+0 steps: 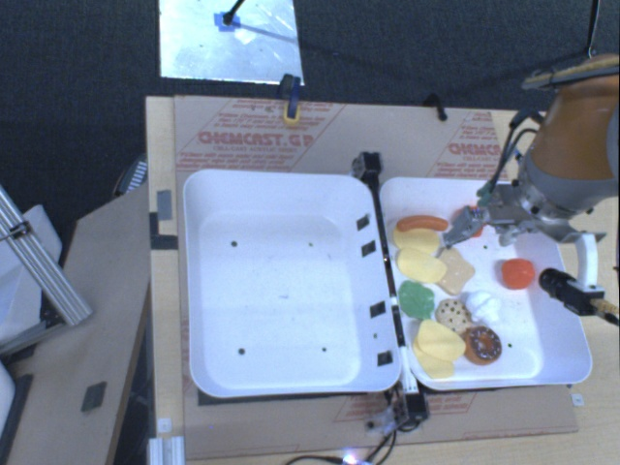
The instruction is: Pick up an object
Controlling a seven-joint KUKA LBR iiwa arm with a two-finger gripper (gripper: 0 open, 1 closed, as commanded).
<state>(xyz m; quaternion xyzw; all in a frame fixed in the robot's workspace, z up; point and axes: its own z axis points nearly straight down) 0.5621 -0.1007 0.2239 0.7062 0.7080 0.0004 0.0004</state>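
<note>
We see the arm (572,143) reaching in from the right over the right bin (562,352). Its jaws hang above the bin's upper middle, just right of the hot dog (422,225); we cannot tell whether they are open or closed, and nothing shows between them. The toys lie in the bin: yellow pieces (418,258), a cracker (457,271), a green piece (418,299), a cookie (451,313), a donut (482,344), a white piece (483,306), and an orange ball (517,273) apart to the right. The left bin (281,284) sits beside it on the desk (242,124).
</note>
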